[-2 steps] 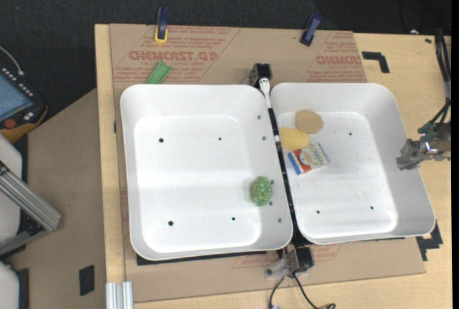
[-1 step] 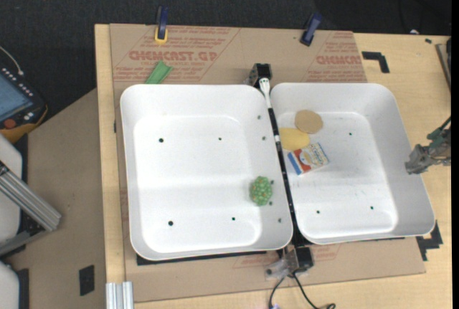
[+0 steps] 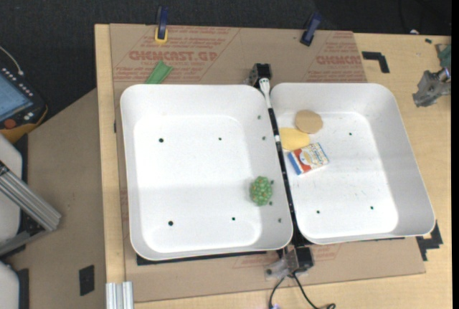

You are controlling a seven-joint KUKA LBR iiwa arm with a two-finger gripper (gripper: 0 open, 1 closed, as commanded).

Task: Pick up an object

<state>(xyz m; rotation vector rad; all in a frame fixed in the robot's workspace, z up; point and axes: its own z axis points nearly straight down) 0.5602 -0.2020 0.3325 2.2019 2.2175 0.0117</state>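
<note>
- A grey metallic part, possibly the gripper (image 3: 431, 87), is cut off at the right edge; its opening cannot be told
- A green ball (image 3: 261, 190) is seen in the left bin (image 3: 143, 114), well apart from it; a tan disc (image 3: 309, 120), yellow piece (image 3: 292, 138) and small packet (image 3: 308, 157) lie in the right bin (image 3: 387, 121)

Bright, even overhead light, mild glare on the white bins (image 3: 193, 96), soft focus throughout.

A small grey metallic part of the gripper (image 3: 431, 86) is seen at the far right edge, held off to the side; its pose cannot be judged
</note>
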